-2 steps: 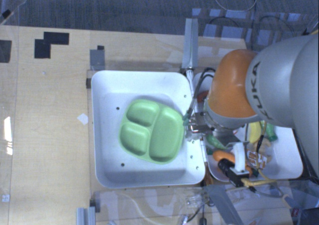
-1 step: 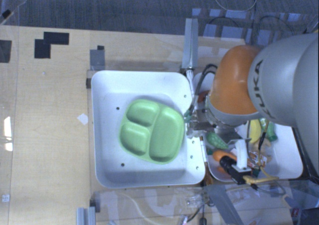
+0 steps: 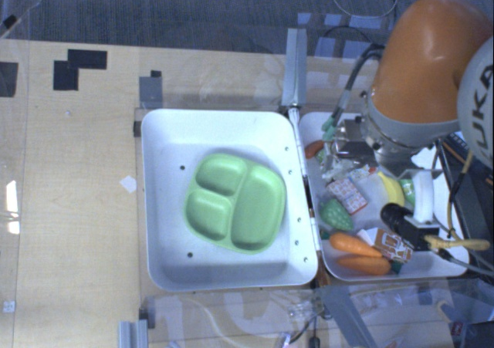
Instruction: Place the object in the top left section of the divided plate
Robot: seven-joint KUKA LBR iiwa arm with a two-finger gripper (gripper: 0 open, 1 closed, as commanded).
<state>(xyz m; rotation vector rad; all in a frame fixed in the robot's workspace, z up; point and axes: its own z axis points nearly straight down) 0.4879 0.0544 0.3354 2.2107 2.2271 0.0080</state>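
Note:
A green divided plate (image 3: 235, 201) lies in the left white bin (image 3: 166, 153), with nothing in its three sections. Its top left section (image 3: 220, 173) is a small rounded well. The arm's orange and grey wrist hangs over the right bin (image 3: 328, 265), and the gripper (image 3: 340, 155) reaches down at that bin's upper left part. Just below it lies a red-and-white checkered packet (image 3: 349, 196). Nothing shows between the fingers from this angle.
The right bin holds an orange carrot (image 3: 353, 244), a second orange piece (image 3: 363, 265), a green bumpy item (image 3: 335, 214), a yellow item (image 3: 393, 187), a small patterned box (image 3: 394, 245) and a reddish piece (image 3: 312, 149). A metal divider (image 3: 293, 69) separates the bins.

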